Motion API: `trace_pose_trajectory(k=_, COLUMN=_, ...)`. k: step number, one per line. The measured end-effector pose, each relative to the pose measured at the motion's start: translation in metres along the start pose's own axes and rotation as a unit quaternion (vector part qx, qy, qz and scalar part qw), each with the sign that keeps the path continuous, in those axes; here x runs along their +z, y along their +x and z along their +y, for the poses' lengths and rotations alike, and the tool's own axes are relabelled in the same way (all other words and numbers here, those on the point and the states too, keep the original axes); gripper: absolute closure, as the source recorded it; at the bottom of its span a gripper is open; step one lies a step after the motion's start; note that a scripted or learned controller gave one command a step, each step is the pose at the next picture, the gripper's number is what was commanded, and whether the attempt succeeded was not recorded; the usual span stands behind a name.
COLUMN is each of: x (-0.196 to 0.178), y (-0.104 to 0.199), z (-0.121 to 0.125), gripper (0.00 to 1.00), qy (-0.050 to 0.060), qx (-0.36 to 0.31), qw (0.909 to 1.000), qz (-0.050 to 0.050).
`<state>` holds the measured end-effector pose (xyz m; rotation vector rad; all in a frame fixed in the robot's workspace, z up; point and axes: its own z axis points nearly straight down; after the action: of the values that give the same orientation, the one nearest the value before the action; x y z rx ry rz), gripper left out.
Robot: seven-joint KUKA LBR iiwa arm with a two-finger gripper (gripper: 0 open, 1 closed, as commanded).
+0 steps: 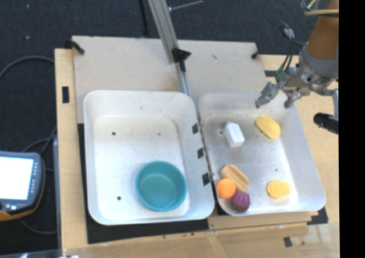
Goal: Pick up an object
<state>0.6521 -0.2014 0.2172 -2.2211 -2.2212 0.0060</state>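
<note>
We're looking down at a slant on the tabletop (pixel 131 63), two shallow white bins side by side. The left bin (pixel 102 137) carries a teal bowl (pixel 161 185) down at its five o'clock corner, sitting upright, mouth up.

Over to the right bin (pixel 296 154), and here's where the pickings are. A white block (pixel 234 134) lies just above the bin's centre, slightly toward nine o'clock. At two o'clock from it, near but apart, we see a yellow lemon-like piece (pixel 268 127). Down at the bin's seven o'clock corner there's a cluster: a tan bread-like piece (pixel 235 176), an orange ball (pixel 226 188) touching its lower end, and a purple piece (pixel 240 201) tucked just beside the ball at five o'clock. Well apart from them, toward the bin's five o'clock side, a ribbed yellow piece (pixel 278 189) lies alone.

Now the arm, reaching in from three o'clock: the tool (pixel 279 96) hangs over the bin's upper rim at about one o'clock, its two fingers (pixel 264 96) spread wide with nothing between them. The lemon-like piece is the nearest thing, below the tool at six o'clock and not touching it.

A slanted metal post (pixel 162 17) rises from the tabletop at twelve o'clock, and a handheld screen (pixel 17 185) rests off the tabletop's edge at nine o'clock.
</note>
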Motion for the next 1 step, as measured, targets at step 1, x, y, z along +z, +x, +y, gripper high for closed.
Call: trace_pose_trajectory(k=1, x=0.0630, y=0.0005, z=0.0020, gripper=0.00, qy=0.001, qx=0.000, qw=1.0000, qz=0.000)
